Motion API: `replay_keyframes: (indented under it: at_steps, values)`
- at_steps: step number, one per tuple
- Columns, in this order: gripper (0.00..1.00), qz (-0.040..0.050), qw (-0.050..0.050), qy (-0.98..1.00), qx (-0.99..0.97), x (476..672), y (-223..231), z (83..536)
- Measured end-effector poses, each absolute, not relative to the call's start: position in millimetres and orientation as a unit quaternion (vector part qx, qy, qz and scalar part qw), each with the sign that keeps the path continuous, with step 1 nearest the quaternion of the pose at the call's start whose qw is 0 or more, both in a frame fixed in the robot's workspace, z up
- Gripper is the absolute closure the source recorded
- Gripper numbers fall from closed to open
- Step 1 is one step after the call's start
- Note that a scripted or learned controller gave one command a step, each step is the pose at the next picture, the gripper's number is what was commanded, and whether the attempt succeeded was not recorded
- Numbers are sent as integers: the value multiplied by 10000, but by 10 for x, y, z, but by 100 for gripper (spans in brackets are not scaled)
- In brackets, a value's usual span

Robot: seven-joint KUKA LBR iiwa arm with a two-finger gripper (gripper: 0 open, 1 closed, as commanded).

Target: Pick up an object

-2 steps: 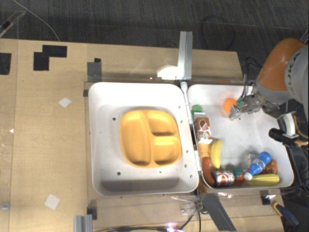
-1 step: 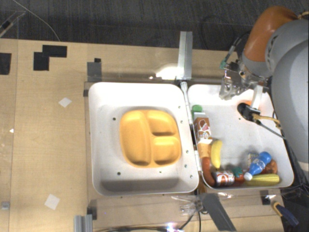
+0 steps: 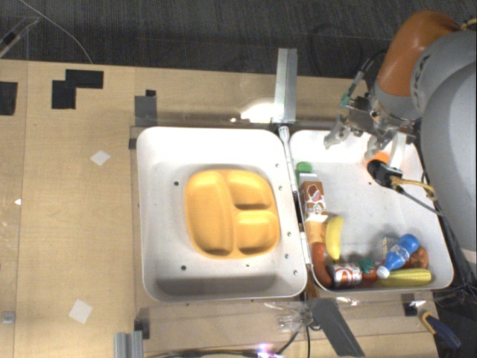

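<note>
Looking from the largest thing to the smallest, I take the right bin point(image 3: 350, 181) as the landmark for all places.

On the bench point(image 3: 67, 222), the left bin point(image 3: 160, 222) lies just beside the right bin and holds a yellow divided tray point(image 3: 227, 211). The arm point(image 3: 440, 73) comes in over the far right corner of the right bin. Its end effector point(image 3: 365, 129) hangs above the far edge of this bin, near the far wall. I cannot tell if it is open or closed, because the view from above is too confused there. Nothing is visibly held.

The objects to pick are all at the other side. A brown packet point(image 3: 314, 198) and a banana point(image 3: 334, 237) lie along the left wall of the right bin. A corn cob point(image 3: 406, 277), a blue bottle point(image 3: 399, 253) and a small can point(image 3: 345, 276) crowd its near edge, touching one another.

I judge several risks. If the end effector descends where it is now, it meets only bare floor, or the far wall, and closes on nothing. Near the wall the banana and packet leave little room, so the end effector could strike the rim. In the crowded near corner it may push neighbours away, or catch two things and drop both. The round can and bottle may also roll out of a weak grip.
</note>
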State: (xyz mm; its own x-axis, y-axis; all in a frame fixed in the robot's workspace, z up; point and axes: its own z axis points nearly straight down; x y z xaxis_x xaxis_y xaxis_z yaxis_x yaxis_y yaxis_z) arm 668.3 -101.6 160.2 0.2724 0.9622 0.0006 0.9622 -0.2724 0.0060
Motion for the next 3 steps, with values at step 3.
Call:
replay_keyframes:
  at_steps: [3]
  values:
    - [0, -3, 3, 7233, 6905, 5766, -1354, 1134]
